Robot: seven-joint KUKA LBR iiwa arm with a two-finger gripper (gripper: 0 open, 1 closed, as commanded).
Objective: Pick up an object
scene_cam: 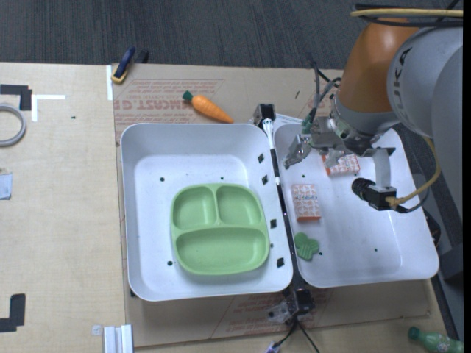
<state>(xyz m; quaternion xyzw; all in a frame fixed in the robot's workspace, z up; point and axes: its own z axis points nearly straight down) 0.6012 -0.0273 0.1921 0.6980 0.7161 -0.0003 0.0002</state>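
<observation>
On bench [59, 219], pale wood top seen, cardboard sheet [169, 94] laid under two white bins; dark carpet beyond far edge. Left bin [140, 197] occupied by green divided plate [219, 229]. Near right bin's [397, 248] left wall, small carton [306, 201] seen lying flat, long axis near-to-far; green piece [306, 246] just nearer. Second packet [343, 166] partly hidden under arm. Gripper [298, 151] poised at far-left corner; finger state cannot be told. Toy carrot [208, 107] lying on cardboard.

Two white bins [140, 219] [397, 248], one green divided plate [219, 229], two small cartons [305, 201] [343, 166], one green toy piece [306, 246], one toy carrot [208, 107] at twelve o'clock
</observation>
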